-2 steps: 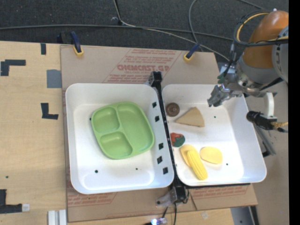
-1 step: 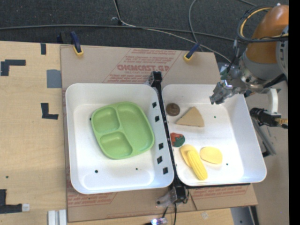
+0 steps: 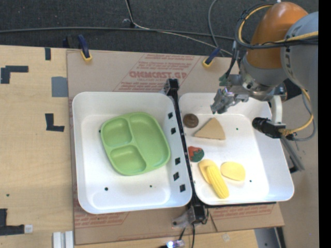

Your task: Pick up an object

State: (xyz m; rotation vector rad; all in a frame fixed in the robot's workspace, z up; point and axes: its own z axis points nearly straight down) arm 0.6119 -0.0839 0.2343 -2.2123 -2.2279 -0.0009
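The left shallow white bin holds a light-green three-compartment plastic tray. The right white bin (centre-right of frame) holds a brown round ball, tan wedge, red-and-green toy, yellow corn cob and yellow flat piece. The two-finger gripper hangs above that bin's upper edge, grip state unclear, over the brown cardboard-covered bench.

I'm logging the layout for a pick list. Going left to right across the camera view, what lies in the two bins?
Green divided plate → brown round piece → red and green piece → yellow corn cob → yellow flat piece
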